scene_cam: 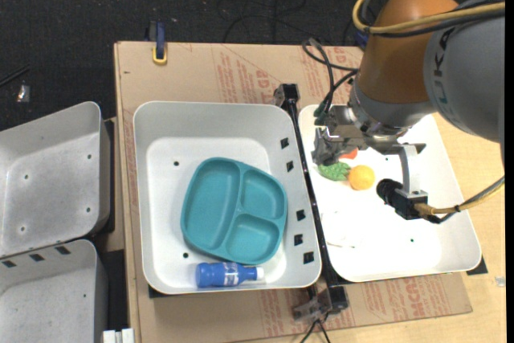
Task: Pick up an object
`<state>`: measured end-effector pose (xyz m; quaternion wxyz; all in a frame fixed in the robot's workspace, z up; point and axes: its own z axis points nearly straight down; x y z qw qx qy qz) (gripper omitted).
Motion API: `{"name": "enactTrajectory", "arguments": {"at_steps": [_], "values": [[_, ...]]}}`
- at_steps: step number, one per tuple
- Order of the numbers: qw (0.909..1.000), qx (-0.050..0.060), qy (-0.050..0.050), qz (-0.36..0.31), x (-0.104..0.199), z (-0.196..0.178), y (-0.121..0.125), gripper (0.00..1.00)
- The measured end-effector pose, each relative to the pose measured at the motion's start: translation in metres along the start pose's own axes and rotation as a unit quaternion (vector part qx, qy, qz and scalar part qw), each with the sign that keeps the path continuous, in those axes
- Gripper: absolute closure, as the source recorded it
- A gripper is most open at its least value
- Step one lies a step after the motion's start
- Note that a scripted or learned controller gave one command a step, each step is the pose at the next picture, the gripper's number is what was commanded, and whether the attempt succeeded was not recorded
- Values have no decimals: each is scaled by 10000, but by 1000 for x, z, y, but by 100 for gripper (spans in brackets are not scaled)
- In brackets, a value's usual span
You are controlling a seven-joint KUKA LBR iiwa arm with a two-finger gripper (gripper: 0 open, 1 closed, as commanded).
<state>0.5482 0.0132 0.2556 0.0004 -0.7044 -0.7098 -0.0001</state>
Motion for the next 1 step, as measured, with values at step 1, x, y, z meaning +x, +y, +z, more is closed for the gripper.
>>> {"name": "enactTrajectory", "arguments": {"at_steps": [1], "values": [[10000, -5, -1, -3, 55, 17, 20, 100]]}}
